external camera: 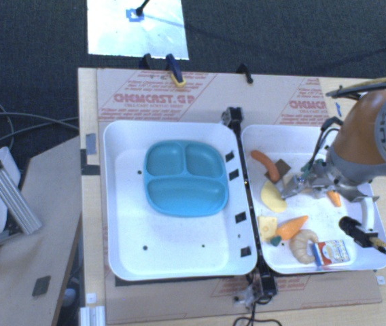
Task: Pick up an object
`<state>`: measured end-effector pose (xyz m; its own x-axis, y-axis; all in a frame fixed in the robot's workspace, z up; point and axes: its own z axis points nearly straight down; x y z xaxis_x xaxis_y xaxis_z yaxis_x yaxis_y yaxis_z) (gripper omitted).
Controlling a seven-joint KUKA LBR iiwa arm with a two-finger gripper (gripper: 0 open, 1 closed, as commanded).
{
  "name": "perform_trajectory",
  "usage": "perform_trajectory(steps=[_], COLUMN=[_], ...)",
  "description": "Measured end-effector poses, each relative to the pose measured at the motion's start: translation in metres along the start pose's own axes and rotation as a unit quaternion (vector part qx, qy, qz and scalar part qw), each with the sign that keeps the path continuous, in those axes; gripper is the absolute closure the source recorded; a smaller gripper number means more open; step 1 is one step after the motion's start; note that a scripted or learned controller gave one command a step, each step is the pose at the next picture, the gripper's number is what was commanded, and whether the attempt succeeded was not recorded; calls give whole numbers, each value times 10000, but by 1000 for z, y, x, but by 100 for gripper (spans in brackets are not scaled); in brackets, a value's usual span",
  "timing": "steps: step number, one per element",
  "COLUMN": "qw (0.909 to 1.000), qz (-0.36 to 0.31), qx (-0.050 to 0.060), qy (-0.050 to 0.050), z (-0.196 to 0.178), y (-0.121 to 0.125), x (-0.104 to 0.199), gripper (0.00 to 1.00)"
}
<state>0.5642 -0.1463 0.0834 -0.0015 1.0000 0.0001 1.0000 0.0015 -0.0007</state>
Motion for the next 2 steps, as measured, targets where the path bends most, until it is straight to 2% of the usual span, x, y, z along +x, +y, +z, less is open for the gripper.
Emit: perform_trajectory(steps=[1, 2], qw=[10000, 10000], qz=[2, 12], qx=[-19, -36], qy=[-2, -9], z=[-12, -73], y=[1, -3], x=[0, -6], gripper=[100, 100])
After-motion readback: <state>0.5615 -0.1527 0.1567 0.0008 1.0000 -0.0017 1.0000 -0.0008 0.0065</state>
